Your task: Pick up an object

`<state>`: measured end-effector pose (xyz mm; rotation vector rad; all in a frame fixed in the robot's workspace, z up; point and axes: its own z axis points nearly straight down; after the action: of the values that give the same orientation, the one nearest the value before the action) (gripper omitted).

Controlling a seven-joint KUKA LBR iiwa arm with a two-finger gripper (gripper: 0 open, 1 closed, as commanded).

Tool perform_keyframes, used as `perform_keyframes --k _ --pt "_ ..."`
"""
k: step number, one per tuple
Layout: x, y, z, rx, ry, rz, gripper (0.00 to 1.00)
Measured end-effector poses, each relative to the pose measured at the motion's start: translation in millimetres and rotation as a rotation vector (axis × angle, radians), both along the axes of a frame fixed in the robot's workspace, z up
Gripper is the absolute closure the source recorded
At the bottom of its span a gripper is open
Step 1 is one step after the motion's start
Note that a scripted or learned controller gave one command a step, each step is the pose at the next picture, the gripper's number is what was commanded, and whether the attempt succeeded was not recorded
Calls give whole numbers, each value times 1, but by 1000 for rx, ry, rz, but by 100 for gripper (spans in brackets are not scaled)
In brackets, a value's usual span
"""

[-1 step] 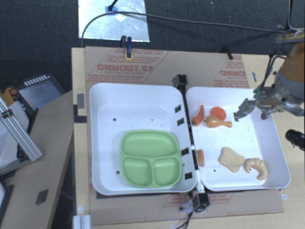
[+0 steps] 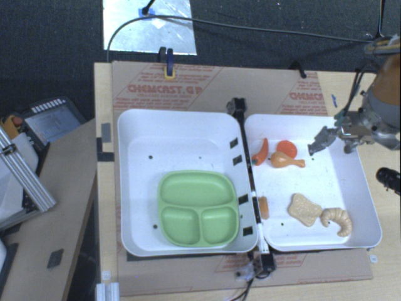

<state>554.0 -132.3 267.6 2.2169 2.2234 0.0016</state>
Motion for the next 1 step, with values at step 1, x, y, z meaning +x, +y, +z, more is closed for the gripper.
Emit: perform_keyframes --k 1 --pt "-6 -5 -59 1 5 -2 0"
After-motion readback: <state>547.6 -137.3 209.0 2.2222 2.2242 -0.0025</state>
